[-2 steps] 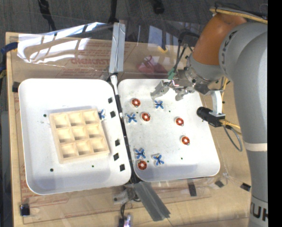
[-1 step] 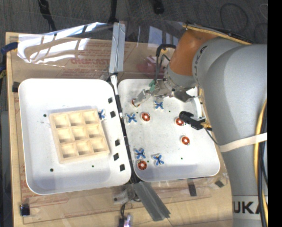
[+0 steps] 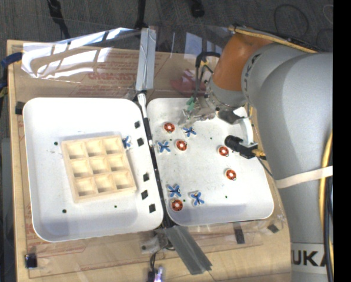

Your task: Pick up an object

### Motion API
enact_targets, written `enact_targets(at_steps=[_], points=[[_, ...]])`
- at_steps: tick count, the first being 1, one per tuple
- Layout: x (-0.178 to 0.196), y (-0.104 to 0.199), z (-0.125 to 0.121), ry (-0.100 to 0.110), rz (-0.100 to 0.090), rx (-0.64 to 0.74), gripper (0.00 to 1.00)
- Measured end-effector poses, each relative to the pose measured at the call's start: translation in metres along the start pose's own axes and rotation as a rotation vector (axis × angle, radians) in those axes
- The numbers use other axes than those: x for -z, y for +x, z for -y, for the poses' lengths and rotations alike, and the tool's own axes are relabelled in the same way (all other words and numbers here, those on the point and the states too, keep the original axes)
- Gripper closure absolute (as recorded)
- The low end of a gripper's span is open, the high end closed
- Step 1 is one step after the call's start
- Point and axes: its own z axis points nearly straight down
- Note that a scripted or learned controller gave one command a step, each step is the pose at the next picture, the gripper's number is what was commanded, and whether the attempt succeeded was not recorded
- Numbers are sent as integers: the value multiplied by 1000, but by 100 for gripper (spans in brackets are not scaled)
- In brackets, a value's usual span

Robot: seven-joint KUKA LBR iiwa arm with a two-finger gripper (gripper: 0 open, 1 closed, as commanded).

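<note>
Bench (image 3: 87, 248) front edge lay nearest the cam, w/ two white bins on it. L bin (image 3: 46, 216) held a wooden 3x3 tray (image 3: 99, 166) at approx its centre, set slightly askew. One blue jack, the L-bin jack (image 3: 126, 142), lay right by the tray's 2 o'clock corner.

R bin (image 3: 246, 207) held the small objs to pick, all lying on its floor. Nearest, at approx 7 o'clock, was ring 1 (image 3: 176, 204), red, w/ blue jack 1 (image 3: 174, 190) just beyond it and jack 2 (image 3: 197, 198) just beside it at 6 o'clock. Farther in lay ring 2 (image 3: 230, 174) at 4 o'clock and ring 3 (image 3: 223, 151) at 2 o'clock, apart from each other. Across at 10 o'clock sat ring 4 (image 3: 181, 145) w/ jack 3 (image 3: 163, 147) beside it. Beyond those were ring 5 (image 3: 169, 127) at 11 o'clock and jack 4 (image 3: 190, 131) near 12.

Farthest, the gripper (image 3: 196, 109) hung over the R bin's 12 o'clock edge, just beyond jack 4. It sat on the grey arm (image 3: 293, 110) w/ orange band (image 3: 231, 63), reaching in from 3 o'clock. Nothing was seen in its grasp; whether it was wide or narrow couldn't be told.
</note>
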Motion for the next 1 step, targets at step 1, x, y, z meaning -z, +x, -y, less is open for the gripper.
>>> enact_targets(at_steps=[1], points=[[0,0,0,0,0,1,0]])
